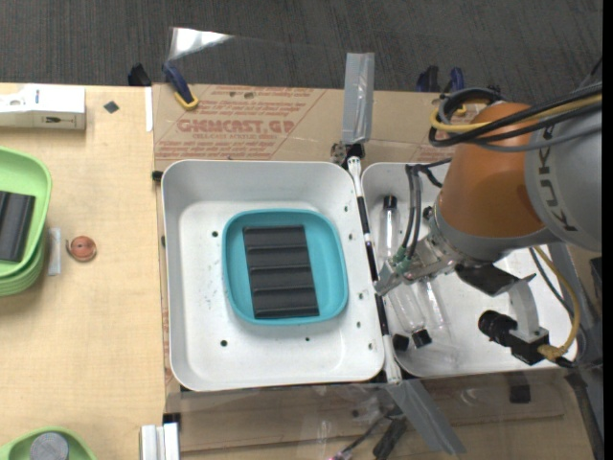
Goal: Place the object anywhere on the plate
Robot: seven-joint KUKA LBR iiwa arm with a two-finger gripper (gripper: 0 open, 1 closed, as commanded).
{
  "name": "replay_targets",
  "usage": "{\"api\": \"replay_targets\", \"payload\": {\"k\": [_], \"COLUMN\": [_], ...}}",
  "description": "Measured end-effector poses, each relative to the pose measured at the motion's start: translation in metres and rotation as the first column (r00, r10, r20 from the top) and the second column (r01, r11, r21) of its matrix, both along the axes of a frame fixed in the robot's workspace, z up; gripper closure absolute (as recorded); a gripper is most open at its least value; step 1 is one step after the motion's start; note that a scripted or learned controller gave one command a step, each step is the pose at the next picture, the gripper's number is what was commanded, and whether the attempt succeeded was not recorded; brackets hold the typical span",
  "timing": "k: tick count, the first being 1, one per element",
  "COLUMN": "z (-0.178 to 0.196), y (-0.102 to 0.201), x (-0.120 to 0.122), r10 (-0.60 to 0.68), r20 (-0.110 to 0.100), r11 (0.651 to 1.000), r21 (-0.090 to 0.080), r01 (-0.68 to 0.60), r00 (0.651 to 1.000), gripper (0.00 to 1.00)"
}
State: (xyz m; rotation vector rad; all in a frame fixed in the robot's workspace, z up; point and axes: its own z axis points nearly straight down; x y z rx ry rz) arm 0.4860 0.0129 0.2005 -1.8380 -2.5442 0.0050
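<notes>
Here, gripper (407, 268) hung over right bin (460, 353); finger state unclear. Black ribbed rectangular object (280, 270) lay on teal square plate (330, 257).

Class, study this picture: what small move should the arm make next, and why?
Probably lower the gripper a little onto what looks like a clear bottle. The bottle lies in the right bin just below the gripper, not on the teal plate in the left bin, so it needs grasping first.
</notes>
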Motion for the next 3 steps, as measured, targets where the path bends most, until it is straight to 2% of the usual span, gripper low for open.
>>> {"api": "replay_targets", "payload": {"k": [1, 2, 3], "z": [0.0001, 0.0079, 0.0080], "y": [-0.0003, -0.0017, -0.0018], "x": [0.0001, 0.0006, 0.0006], "r10": [0.000, -0.004, -0.005], "r20": [0.000, -0.002, -0.002], "r11": [1.000, 1.000, 1.000], "r21": [0.000, -0.001, -0.001], "r01": [0.000, 0.004, 0.005], "r00": [1.000, 1.000, 1.000], "gripper": [0.00, 1.00, 0.00]}}
